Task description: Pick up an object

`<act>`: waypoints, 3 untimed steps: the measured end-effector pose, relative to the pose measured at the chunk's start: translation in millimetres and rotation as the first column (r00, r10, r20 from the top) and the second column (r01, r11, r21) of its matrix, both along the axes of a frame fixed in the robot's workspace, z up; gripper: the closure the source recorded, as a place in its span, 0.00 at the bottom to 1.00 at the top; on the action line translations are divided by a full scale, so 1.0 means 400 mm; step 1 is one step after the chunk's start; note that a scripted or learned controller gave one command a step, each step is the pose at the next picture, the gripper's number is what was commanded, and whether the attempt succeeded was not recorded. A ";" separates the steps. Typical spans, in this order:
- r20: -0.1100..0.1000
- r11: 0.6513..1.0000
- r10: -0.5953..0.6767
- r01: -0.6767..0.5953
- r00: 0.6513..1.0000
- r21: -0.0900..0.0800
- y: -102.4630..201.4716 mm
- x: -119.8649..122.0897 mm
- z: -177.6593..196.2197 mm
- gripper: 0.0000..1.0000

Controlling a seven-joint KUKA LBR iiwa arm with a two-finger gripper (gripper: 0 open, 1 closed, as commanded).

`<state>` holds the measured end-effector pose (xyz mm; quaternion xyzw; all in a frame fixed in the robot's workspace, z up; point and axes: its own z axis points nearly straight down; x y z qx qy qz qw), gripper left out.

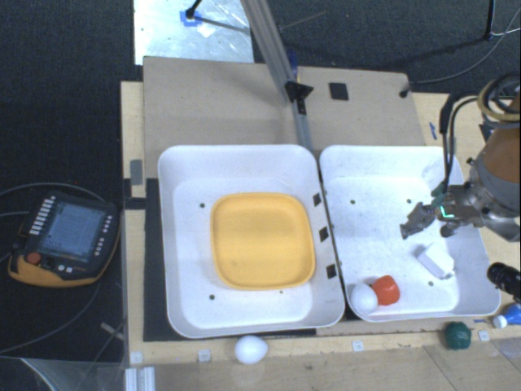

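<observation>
While I watched the feed from above, the nearest things lay along the front edge of the table (358, 141): a white egg-shaped ball (251, 349) just outside the left bin, and, over at the right corner, a dark green ball (457, 335) beside a small blue-and-white item (505, 318) I could not identify. Just behind these, inside the right bin (366, 186) at its near edge, a second white ball (363, 298) sat touching an orange cup-like object (386, 290) lying on its side. A little farther in and to the right, a small white block (435, 261) rested on the bin floor. Above that block hung the claw (420, 221), dark and angled toward the left, with nothing visibly between its fingers; from this view I could not tell whether they were spread or pressed together. The left bin (183, 243) carried a yellow square plate (263, 240) in its middle. Well off to the left, on the dark floor, lay the teach pendant (63, 237).
</observation>
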<state>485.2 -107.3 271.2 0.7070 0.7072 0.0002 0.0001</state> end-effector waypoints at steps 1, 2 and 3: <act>0.000 1.000 0.000 0.000 1.000 0.000 0.000 0.000 0.000 0.00; -0.004 1.000 -0.001 0.001 1.000 0.000 -0.023 -0.010 -0.123 0.00; -0.005 1.000 0.000 0.000 1.000 0.000 -0.015 -0.002 -0.274 0.00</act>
